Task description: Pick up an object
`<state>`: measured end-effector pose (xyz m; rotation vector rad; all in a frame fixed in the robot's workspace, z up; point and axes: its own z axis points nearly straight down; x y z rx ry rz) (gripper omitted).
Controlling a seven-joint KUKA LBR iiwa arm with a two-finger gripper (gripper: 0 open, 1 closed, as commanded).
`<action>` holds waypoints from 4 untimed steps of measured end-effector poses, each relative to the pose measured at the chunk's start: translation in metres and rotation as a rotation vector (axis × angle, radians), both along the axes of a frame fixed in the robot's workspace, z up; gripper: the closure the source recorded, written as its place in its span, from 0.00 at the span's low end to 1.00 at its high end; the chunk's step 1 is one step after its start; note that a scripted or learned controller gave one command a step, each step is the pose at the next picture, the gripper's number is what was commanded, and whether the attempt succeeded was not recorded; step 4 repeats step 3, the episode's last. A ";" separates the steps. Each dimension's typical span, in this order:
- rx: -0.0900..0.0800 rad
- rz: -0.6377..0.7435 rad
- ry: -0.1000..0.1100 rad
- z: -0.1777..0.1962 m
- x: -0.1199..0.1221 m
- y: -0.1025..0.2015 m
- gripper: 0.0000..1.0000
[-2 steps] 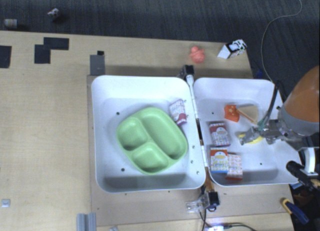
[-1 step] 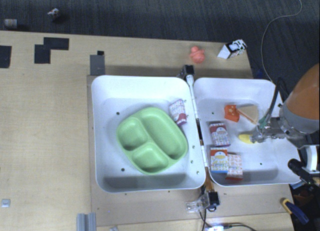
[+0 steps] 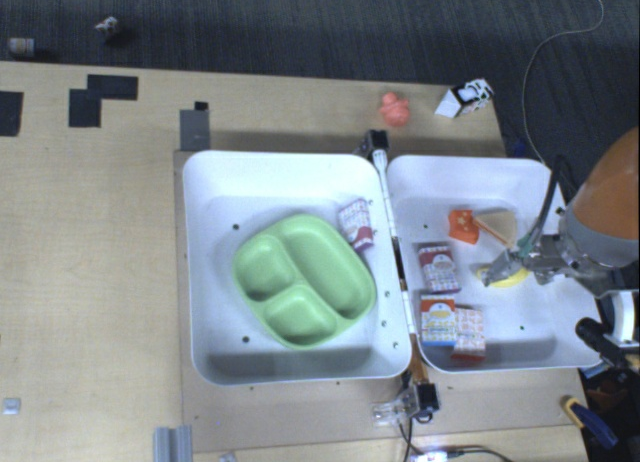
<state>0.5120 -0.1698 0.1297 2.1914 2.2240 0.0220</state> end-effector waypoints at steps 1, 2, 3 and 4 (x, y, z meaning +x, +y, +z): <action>0.000 0.005 -0.004 0.010 0.002 0.001 1.00; 0.000 0.004 -0.004 0.010 0.002 0.001 0.00; 0.000 -0.013 0.013 -0.042 -0.022 0.052 0.00; 0.000 -0.013 0.013 -0.042 -0.022 0.052 0.00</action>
